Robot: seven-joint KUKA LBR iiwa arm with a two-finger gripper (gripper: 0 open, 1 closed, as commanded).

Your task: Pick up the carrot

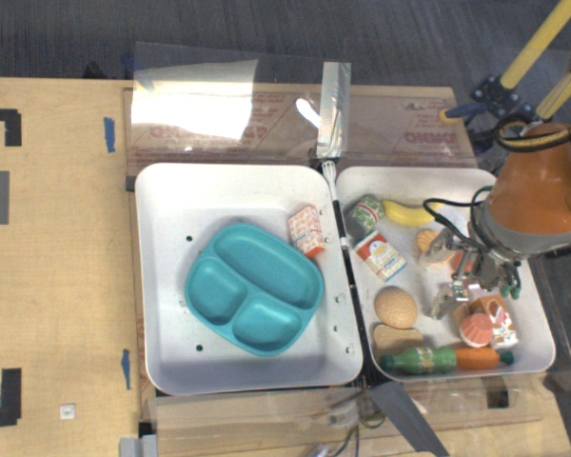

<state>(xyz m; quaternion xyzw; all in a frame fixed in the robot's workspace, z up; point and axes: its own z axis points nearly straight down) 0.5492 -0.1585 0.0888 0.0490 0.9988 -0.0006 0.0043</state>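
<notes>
Gripper (468,279), finger state unclear, hovers at 12 o'clock of the ungrasped carrot (476,358); pickup remains.

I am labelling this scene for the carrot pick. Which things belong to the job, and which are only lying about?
Belong to the job:
carrot, at the right bin's near edge
end effector, above the right bin

Lying about:
teal divided plate
small carton in the left bin
green bottle
banana
green can
round bun
</notes>
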